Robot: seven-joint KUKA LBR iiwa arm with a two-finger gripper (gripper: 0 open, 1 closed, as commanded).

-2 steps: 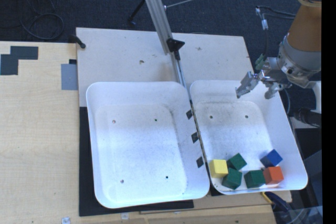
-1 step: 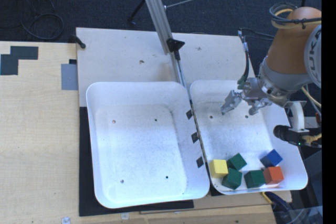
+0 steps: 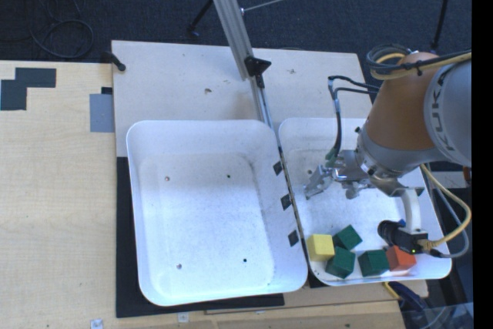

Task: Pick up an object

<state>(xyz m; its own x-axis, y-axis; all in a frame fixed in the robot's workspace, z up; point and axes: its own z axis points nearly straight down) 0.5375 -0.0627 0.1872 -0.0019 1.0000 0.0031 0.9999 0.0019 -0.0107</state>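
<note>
Arm over the right bin, blocks clustered at the bin's near edge.

The right bin [image 3: 304, 136] serves as the reference. The gripper [image 3: 317, 182] hangs over its middle, close to the divider shared with the left bin [image 3: 154, 136]; its fingers stand apart with nothing between them. The grey arm with the orange band [image 3: 400, 115] reaches in over the bin's right side. Along the bin's near edge lie a yellow block [image 3: 321, 246], three green blocks [image 3: 348, 236] [image 3: 340, 263] [image 3: 373, 263] and an orange block [image 3: 400, 258], packed closely together, well apart from the gripper. A metal rail [image 3: 231, 19] rises at a slant beyond the bin's far left corner.
</note>
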